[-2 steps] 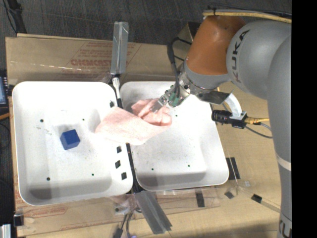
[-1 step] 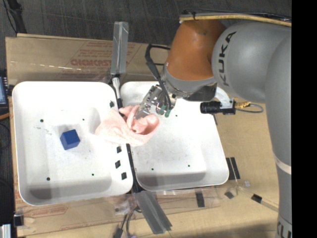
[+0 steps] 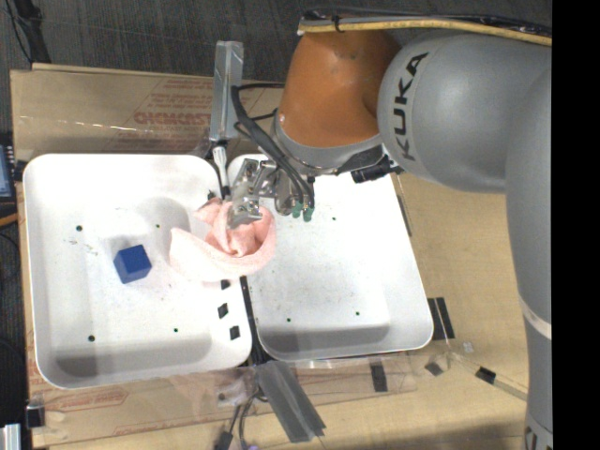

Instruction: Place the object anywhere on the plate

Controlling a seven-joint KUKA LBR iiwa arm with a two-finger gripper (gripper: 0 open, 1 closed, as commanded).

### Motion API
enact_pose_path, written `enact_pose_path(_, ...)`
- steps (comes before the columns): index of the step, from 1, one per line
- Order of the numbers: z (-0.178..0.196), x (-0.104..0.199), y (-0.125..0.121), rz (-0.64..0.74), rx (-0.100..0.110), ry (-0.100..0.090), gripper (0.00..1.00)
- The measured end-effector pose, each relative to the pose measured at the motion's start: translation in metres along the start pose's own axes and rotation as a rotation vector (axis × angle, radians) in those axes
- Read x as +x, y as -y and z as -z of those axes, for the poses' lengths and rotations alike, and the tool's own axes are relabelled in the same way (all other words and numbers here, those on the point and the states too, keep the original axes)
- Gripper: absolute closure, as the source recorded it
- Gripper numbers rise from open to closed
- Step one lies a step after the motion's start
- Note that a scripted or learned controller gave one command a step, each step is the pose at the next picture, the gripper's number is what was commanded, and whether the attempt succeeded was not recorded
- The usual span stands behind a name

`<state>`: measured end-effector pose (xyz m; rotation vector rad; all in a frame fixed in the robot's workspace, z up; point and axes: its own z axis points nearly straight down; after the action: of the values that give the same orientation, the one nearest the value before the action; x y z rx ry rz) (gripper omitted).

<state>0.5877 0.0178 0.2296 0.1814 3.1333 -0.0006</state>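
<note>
over the seam between the bins: plate and cube well apart

between the two white bins, we see the gripper (image 3: 251,204) low over a pink plate (image 3: 225,247) that straddles the shared edge, its left lip resting in the left bin (image 3: 56,186) and its right side reaching toward the right bin (image 3: 375,279). we cannot tell from this slant whether the tool is spread or closed, nor whether it touches the plate. a blue cube (image 3: 133,262) sits on the left bin's floor, near the plate but apart from it. we judge the cube to be the thing to place: small, light, stiff, with flat faces that suit a pinch across two opposite sides from above. its finish may be slick, so a centred hold seems wise. the plate looks thin and tilted, and may shift.
</note>
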Motion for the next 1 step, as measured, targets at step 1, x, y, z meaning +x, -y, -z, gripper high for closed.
enact_pose_path(1,-0.0063,0.013,-0.0442,0.122,0.0,-0.003,1.0)
